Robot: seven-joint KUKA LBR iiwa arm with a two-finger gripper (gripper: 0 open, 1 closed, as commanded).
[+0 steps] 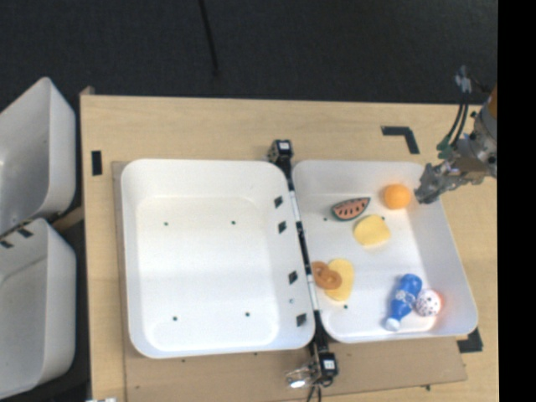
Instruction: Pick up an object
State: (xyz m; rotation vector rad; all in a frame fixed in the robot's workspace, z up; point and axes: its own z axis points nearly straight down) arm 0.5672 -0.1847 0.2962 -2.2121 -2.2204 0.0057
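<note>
Orange ball [397, 196]: my pick for the target, it sits at the back of the right bin, near the right wall and just beside the gripper, with bare floor all around it
Left bin [201, 258]: biggest thing on the bench, nothing to grab over there
Right bin [448, 249]: all the toys are in here, so this is where the work is
Gripper [429, 189]: hanging over the right bin's back right corner, honestly can't tell how it's set from up here (too dark and small)
Blue bottle [403, 300]: lying near the front, touching a white spotted ball [428, 304], so a messy grab
Yellow lump [371, 231]: mid-bin, just in front of the watermelon slice [351, 208]
Yellow heart [340, 275]: overlapping an orange ring [324, 276] near the divider, skip those
How I'd do it: slide over the ball, centre on it, come straight down and close gently since round stuff squirts out sideways
</note>
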